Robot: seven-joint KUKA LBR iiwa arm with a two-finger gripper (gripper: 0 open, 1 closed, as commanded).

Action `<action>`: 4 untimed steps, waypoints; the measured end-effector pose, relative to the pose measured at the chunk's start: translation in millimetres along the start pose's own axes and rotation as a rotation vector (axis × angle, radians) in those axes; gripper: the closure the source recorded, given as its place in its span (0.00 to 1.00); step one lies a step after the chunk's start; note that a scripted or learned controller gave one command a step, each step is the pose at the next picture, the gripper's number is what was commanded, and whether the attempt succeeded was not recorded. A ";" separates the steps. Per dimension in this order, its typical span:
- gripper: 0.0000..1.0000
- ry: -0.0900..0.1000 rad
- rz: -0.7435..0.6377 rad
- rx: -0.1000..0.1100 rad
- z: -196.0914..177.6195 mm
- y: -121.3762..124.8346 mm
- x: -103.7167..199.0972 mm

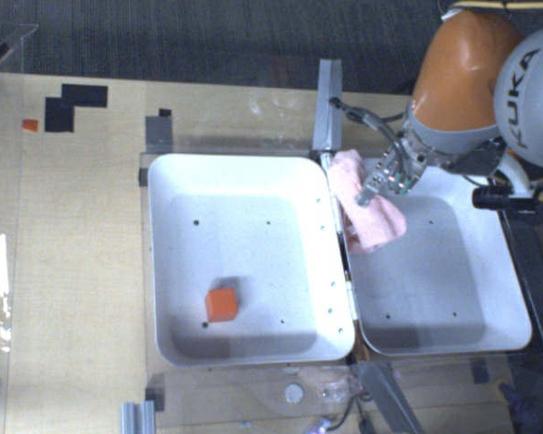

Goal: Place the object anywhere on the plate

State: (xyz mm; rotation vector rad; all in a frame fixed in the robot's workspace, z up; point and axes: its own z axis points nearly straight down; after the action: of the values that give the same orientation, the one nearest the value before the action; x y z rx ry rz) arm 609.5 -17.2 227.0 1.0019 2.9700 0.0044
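Observation:
A soft pink object (377, 225), crumpled like a cloth, lies at the left side of the right bin (452, 324), with its upper part against the divider between the bins. My gripper (374, 193) is directly over the pink object's middle, its tip overlapping it; whether it touches or grips the object cannot be made out. A small orange cube (222, 305) rests on the floor of the left bin (253, 188), near its front left corner, far from the gripper.
The arm's orange band and grey wrist (462, 80) loom over the right bin's back edge. A metal post (327, 107) stands behind the divider. Black blocks (68, 105) and a small orange marker (30, 126) lie on the bench at the far left.

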 end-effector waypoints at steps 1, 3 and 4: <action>1.00 0.001 -0.400 -0.001 5.3 37.8 35.3; 1.00 0.002 -0.653 -0.003 2.0 121.0 93.0; 1.00 0.003 -0.652 -0.003 3.4 165.5 121.1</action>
State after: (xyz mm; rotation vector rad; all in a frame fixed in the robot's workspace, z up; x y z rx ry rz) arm 613.5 187.9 223.7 -0.0022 3.1354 0.0067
